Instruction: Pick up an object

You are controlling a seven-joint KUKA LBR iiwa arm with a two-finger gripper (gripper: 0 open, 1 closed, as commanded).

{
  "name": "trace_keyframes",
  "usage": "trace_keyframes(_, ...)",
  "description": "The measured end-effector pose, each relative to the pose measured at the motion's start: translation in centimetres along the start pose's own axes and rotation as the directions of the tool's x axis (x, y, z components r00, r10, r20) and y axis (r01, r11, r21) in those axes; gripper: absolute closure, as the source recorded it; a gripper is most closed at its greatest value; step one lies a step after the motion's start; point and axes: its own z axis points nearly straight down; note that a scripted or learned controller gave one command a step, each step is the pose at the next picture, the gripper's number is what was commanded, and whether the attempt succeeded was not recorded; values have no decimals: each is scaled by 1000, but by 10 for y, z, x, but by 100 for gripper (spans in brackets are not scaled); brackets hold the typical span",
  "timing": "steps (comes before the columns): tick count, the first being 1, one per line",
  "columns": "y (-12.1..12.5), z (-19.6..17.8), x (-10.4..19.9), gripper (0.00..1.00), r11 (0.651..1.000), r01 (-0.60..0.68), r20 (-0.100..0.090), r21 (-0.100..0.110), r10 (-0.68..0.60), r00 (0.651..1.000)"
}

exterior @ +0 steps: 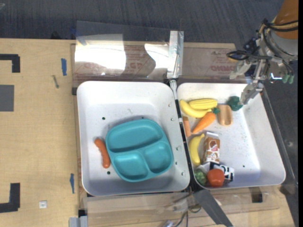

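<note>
- Pick not done: judging by the layout, nothing is lifted, and every object lies in a bin.
- Gripper hangs over the far right corner of the right bin, tips just right of a small green toy.
- Can't tell the gripper's opening from this slant; nothing visible between its tips.
- Candidates in the right bin: corn cob, banana, carrot, tomato at the near edge.
- Left bin: teal divided plate, sausage just left of it.
- Remaining: descend, close on one item, lift.
</note>
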Motion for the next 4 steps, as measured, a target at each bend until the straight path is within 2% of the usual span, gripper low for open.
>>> trace_keyframes(1, -27, 174, -23, 0, 1000, 19, -12, -5, -19, 1000)
trace_keyframes(2, 17, 186, 51, 0, 995, 97, 5, 0, -97, 995)
trace_keyframes(3, 33, 185, 107, 0, 997, -75, 8, 1, 75, 997)
trace_keyframes(4, -2, 187, 37, 0, 988, -156, 6, -1, 156, 988)
